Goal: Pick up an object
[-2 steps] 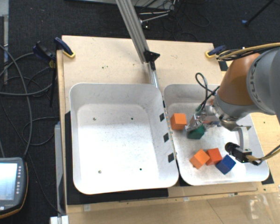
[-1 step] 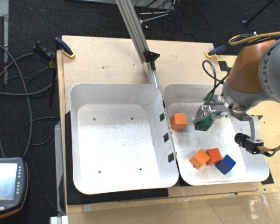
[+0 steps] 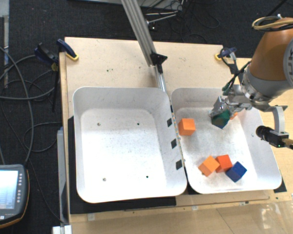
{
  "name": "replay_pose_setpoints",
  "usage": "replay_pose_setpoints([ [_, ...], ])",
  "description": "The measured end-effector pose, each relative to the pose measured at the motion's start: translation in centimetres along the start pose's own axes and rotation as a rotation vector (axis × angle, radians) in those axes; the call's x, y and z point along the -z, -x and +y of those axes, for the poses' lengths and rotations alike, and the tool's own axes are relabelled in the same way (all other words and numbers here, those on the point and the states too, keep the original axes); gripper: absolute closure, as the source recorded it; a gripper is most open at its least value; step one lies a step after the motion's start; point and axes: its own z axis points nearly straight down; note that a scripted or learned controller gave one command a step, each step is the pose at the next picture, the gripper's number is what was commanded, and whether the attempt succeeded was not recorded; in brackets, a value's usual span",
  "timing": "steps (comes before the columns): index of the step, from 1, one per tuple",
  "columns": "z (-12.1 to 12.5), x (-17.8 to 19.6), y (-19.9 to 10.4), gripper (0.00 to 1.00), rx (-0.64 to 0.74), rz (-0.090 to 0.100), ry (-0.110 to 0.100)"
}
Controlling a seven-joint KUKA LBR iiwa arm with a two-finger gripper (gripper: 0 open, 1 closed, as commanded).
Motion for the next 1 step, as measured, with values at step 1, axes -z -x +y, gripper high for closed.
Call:
replay_pose_setpoints([
  [1,0.06,6.34,0.25,1.00,0.001,0.000,0.001],
])
